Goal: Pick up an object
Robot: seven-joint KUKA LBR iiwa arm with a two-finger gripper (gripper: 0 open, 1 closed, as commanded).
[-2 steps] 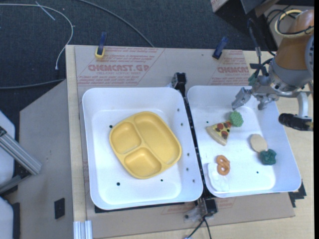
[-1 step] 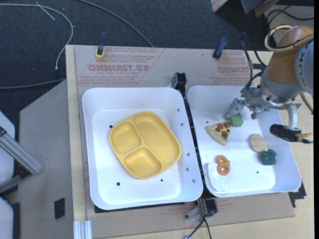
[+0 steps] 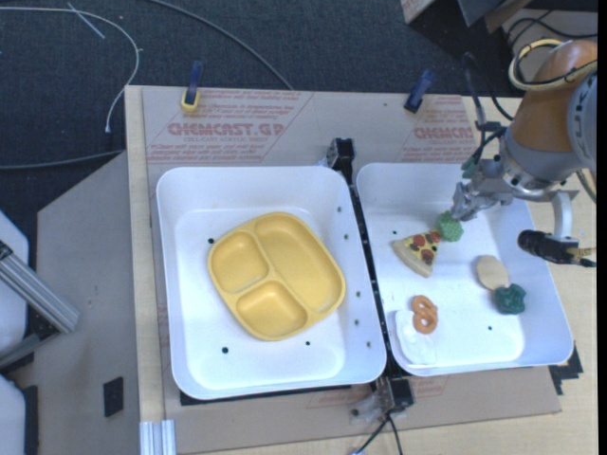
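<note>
the orange pretzel piece [image 3: 424, 314] lies well below the gripper [image 3: 459, 216], which hangs right above the small green piece [image 3: 450, 227], fingers hidden so i cannot tell their state, and may nudge it into the pizza slice [image 3: 418, 251] beside it.

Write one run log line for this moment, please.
tool: right bin, over green toy | pizza slice: beside | yellow tray: left bin

Probably a robotics lab: clamped cardboard bench [image 3: 237, 121], loose cables [image 3: 114, 27], dark carpet [image 3: 285, 27].
</note>
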